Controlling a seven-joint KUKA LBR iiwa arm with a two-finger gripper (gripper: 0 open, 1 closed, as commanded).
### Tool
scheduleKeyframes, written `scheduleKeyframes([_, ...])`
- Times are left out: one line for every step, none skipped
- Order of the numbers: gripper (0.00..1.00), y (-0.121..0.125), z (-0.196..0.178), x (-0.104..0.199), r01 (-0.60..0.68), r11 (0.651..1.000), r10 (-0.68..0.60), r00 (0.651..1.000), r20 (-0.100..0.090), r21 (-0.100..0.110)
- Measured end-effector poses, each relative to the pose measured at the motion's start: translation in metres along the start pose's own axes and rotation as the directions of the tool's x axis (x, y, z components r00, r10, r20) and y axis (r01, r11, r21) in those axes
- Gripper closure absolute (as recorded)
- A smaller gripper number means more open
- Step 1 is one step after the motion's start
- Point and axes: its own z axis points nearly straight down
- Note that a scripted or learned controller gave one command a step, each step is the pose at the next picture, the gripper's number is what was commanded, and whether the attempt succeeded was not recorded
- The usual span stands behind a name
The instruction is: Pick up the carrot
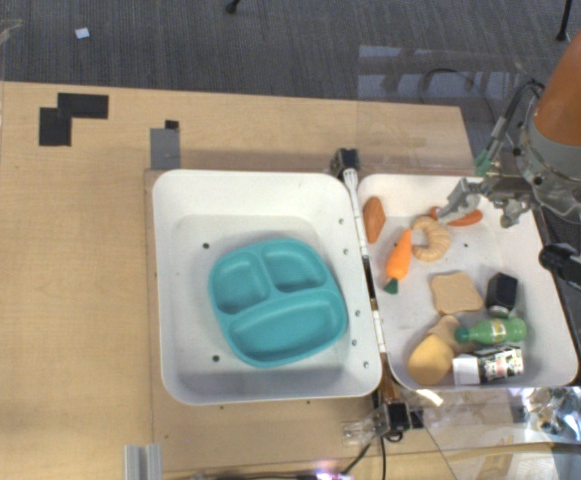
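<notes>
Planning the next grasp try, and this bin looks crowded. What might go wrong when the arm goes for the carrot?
1. The carrot lies against the pretzel-shaped piece, so the end effector may nudge or grab that instead.
2. The end effector sits near another small orange piece, easily mistaken for the target.
3. The carrot is close to the bin's left wall, leaving little room on that side.

Left bin [170, 268], centre: teal divided plate [275, 302], three compartments. Right bin [560, 363]: sausage-shaped orange piece [373, 218] near the divider edge, toward the far side; pale ring-shaped pastry [431, 238] mid-bin, far half; toast slice [456, 292] at centre; small black block [501, 291] just right of the toast. Near edge: green bottle [492, 330] lying on its side, dark bottle with white label [488, 366] below it, tan pear-like piece [431, 356] at their left. Worktop [70, 318], far-left corner: black tape patches [70, 116].
</notes>
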Motion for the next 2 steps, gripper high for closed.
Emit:
scheduleKeyframes([0.00, -0.001, 0.174, 0.013, -0.183, 0.983, 0.183, 0.983, 0.000, -0.005])
scheduleKeyframes([1.00, 0.002, 0.162, 0.013, -0.183, 0.983, 0.183, 0.983, 0.000, -0.012])
